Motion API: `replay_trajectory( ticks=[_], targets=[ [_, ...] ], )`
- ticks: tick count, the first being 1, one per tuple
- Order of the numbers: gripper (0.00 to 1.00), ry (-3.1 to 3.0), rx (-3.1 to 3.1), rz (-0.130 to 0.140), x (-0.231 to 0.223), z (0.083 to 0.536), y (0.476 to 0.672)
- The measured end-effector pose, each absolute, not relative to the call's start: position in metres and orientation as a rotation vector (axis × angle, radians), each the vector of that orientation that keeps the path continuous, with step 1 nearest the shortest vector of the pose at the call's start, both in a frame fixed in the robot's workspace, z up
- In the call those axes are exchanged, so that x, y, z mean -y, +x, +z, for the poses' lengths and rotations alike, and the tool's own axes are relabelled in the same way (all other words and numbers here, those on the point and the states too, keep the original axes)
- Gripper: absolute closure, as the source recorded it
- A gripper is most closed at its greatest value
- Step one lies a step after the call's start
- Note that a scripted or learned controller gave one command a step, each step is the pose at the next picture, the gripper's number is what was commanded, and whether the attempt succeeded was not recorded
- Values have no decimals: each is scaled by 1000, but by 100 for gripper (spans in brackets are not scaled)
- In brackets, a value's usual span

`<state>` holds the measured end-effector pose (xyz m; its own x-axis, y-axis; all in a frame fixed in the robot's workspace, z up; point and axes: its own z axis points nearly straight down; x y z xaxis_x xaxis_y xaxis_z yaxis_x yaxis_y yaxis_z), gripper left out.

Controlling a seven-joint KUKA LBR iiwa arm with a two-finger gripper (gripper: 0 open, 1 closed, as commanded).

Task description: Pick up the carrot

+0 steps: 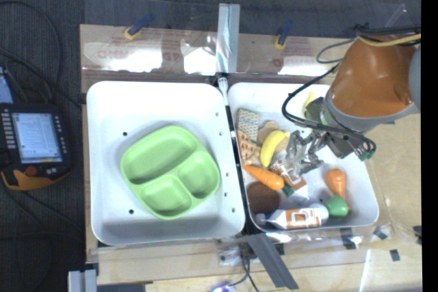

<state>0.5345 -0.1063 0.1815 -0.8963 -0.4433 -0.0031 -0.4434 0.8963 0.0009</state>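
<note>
Now, dark carpet around the bench point(157, 51); in the right bin point(366, 212) the gripper point(295, 164) hangs beside the carrot point(264, 176), grip state unclear.

Orange carrot point(264, 177) with green tip. Just above it, yellow banana point(273, 145); beside that, checked cracker point(247, 124). Below, dark brown lump point(263, 199), white bottle point(298, 218) with orange label. Lime green plate point(171, 170) left, in white bin point(102, 106). Grey arm point(378, 82), orange band.
</note>
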Motion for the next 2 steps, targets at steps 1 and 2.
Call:
replay_trajectory(
  ticks=[1, 2],
  targets=[
    [100, -980, -2975, -8, 149, 330, 537],
    [100, -1442, -2787, 1, 223, 346, 529]
  ],
)
